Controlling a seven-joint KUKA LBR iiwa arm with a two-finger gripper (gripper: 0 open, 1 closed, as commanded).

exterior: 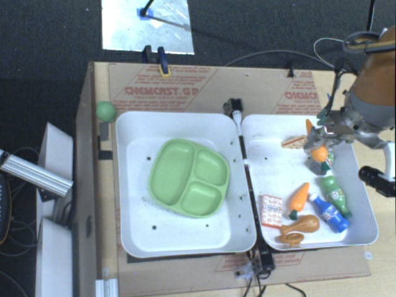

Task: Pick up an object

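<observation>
My gripper hangs over the back right part of the right bin, below the grey and orange arm. A small orange round object sits directly under it, and whether they touch is unclear. Just left lies a flat tan and orange slice. Nearer the front of the bin are a carrot, a green bottle, a blue bottle, a brown drumstick and a small red and white box.
The left bin holds a green divided plate. A green ball rests outside it on the bench's left edge. A black divider runs between the bins. Cables loop behind the arm at top right.
</observation>
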